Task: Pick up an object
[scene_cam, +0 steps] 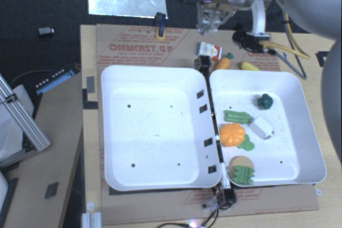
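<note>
The right bin [299, 115] holds a dark green broccoli piece [264, 101], a bunch of green beans [237, 116], a white block [262, 128], an orange fruit [232, 134] and a tan round piece with a green pea pod [242, 169] on it. My gripper [207, 21] hangs high above the bench behind the bins, over the cardboard beyond the right bin's far left corner. It is well away from all of these objects, and I see nothing in it.
The left bin [155, 125] lies beside the right one. Behind the bins on the cardboard lie a small carton [208, 50], a carrot [223, 63] and a yellow banana [249, 66]. A yellow clamp [160, 26] stands at the far edge. Cables trail at the right.
</note>
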